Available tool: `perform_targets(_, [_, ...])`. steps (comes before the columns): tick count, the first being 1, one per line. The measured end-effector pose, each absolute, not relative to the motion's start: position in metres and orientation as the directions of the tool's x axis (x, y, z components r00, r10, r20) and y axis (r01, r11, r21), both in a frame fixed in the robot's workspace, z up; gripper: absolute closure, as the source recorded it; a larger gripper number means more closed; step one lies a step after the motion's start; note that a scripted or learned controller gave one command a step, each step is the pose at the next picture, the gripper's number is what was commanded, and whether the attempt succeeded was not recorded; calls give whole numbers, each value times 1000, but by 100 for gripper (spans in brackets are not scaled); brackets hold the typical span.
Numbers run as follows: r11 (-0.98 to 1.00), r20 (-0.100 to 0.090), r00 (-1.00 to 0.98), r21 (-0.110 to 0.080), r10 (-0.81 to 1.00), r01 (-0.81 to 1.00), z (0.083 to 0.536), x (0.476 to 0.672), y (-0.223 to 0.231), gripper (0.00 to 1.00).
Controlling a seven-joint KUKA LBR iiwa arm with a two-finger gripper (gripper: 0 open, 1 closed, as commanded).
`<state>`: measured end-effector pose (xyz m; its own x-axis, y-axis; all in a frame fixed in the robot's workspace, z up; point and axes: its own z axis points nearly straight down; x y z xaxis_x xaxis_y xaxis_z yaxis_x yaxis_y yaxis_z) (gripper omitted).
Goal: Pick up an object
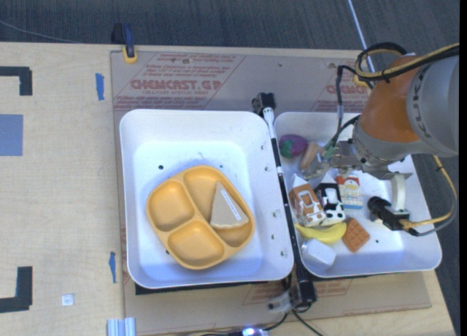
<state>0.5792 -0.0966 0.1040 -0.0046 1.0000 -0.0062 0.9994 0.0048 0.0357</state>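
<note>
My gripper (326,161) hangs low over the back left part of the right bin (423,254), above a pile of small things. Right under and around it lie a purple and green ball (293,144), a tan piece (310,153), a brown printed box (306,205), a black and white toy animal (332,207) and a small red and white carton (350,190). A yellow banana (325,234), an orange waffle-like square (356,236) and a white block (319,253) lie toward the front. I see nothing clearly held.
The left bin (139,181) holds a yellow divided plate (175,210) with a grey wedge (226,209) in one compartment. A black clamp (263,101) sits on the rim between the bins. Brown cardboard (182,79) lies under both bins.
</note>
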Motion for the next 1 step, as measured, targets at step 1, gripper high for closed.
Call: perform_targets(1, [4,-8,-3,39,1000,999,103,573,-97,0])
